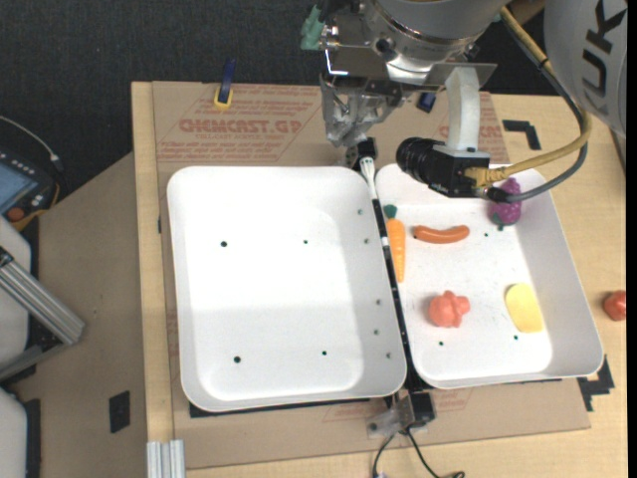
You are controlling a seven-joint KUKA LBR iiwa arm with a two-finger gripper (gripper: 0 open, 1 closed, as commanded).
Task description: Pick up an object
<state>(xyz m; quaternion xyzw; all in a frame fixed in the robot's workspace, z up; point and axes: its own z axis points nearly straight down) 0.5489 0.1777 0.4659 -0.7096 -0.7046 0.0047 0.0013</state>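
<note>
My fingers point(360, 150): at 12 o'clock over the seam between the bins, holding nothing; open or closed, I cannot tell
Carrot point(396, 248): nearest target, in the right bin point(567, 307), lying against the wall at 9 o'clock
Risk: coming straight down I'd strike the rims, or pinch the carrot against the wall and slip
Sausage point(440, 234), red fruit point(448, 309), lemon point(524, 307): clearer of the walls
Grapes point(507, 208): close to my cable point(557, 162), snag risk

A blue-and-yellow clamp point(225, 86) grips the cardboard sheet point(249, 122); an orange object point(615, 306) lies at the right edge.
</note>
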